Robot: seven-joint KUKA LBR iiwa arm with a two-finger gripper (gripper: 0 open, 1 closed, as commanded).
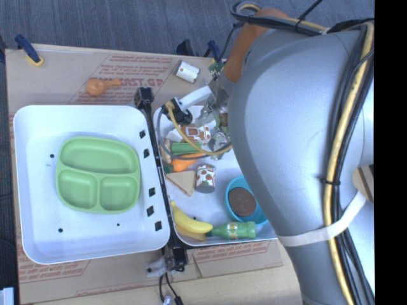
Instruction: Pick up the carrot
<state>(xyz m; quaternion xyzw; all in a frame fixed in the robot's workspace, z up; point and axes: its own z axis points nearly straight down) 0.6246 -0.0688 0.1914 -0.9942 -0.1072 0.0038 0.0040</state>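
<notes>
Slanted overhead view of two shallow white plastic bins; the left bin point(25, 170) holds a light green three-compartment plate point(98, 173); the right bin point(166, 122) holds the small orange carrot point(186, 164), lying near the bin's left wall, just below a green vegetable point(183, 149) and above a tan sandwich wedge point(182, 182); a yellow banana point(189, 223) lies at the near edge; the grey arm's gripper point(213, 116) sits over the bin's far part, apart from the carrot; whether it is open or closed cannot be told.

Dark grey carpet point(114, 11), cardboard-topped bench point(127, 68) (printed red)
</notes>
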